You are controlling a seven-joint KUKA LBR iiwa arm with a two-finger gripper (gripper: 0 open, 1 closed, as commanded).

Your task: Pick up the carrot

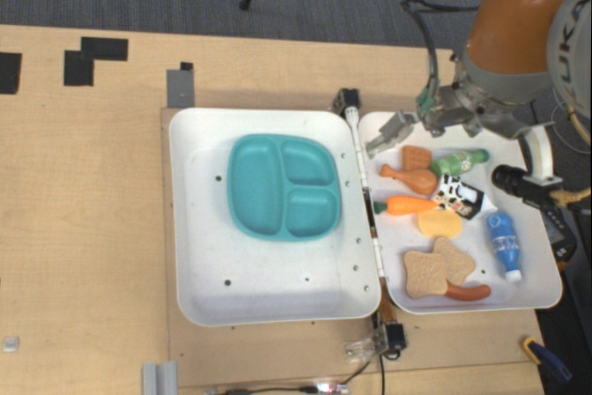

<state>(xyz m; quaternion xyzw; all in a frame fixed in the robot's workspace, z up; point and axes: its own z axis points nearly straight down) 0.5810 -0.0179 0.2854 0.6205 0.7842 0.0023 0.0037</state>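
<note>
Camera view shows the gripper (393,132) at upper right, fingers spread wide and holding nothing, poised above the right bin (546,287). A drumstick (410,177) crowds the path — a descent might catch it instead. Below lies the carrot (410,206), orange, slim, touching a yellow piece (440,224).

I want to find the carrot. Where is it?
The carrot lies in the right bin, near its left wall, just below the chicken drumstick and above the yellow cheese piece.
</note>
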